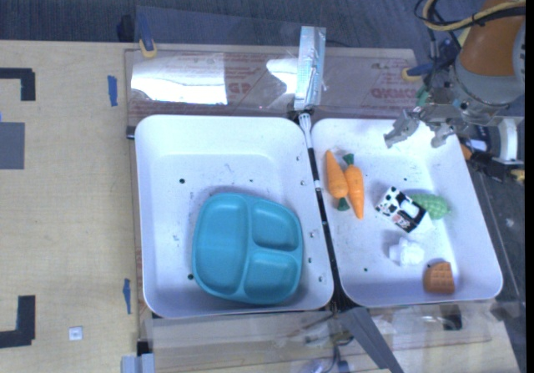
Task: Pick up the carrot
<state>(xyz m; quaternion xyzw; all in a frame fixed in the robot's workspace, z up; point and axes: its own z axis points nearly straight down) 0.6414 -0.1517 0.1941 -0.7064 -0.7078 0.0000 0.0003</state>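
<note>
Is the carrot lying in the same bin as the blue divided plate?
No. The carrot lies in the right bin, beside an orange toy, while the blue divided plate sits in the left bin.

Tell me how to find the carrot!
Look in the right white bin, on its left side by the wall between the bins. Two orange things lie there side by side; the carrot is the long pointy one with a green top, right of the stubbier orange piece.

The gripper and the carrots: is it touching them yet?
Apart. The camera view shows the gripper near the right bin's far edge, with bare white bin floor between it and the carrots.
</note>
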